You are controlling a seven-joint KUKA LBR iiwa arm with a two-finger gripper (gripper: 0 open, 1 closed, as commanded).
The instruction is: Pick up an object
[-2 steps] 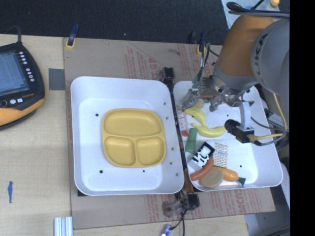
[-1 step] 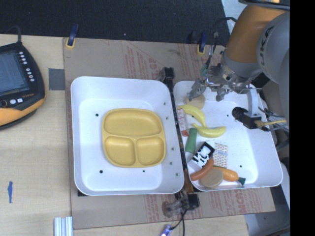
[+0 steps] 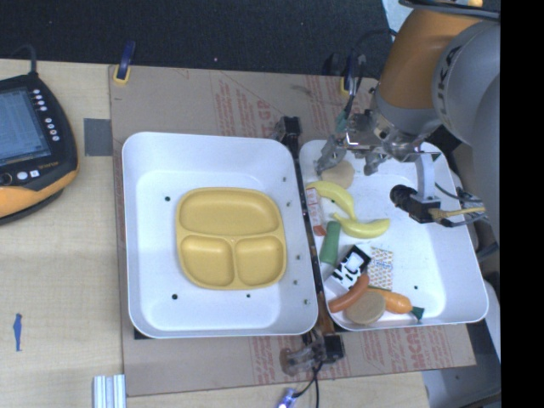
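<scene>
The arm reaches in from the right and bends down over the far end of the right bin (image 3: 459, 253). Its gripper (image 3: 350, 155) hangs there with the fingers spread apart and nothing between them. Just below it lies a beige piece (image 3: 338, 175), then two bananas (image 3: 333, 195), a green cylinder (image 3: 330, 240), a carrot (image 3: 396, 302). The left bin (image 3: 140, 253) holds a yellow tray (image 3: 229, 235).

Yellow divided tray (image 3: 231, 235) in left bin (image 3: 140, 228) (centred), handheld controller (image 3: 25, 143) far left
</scene>
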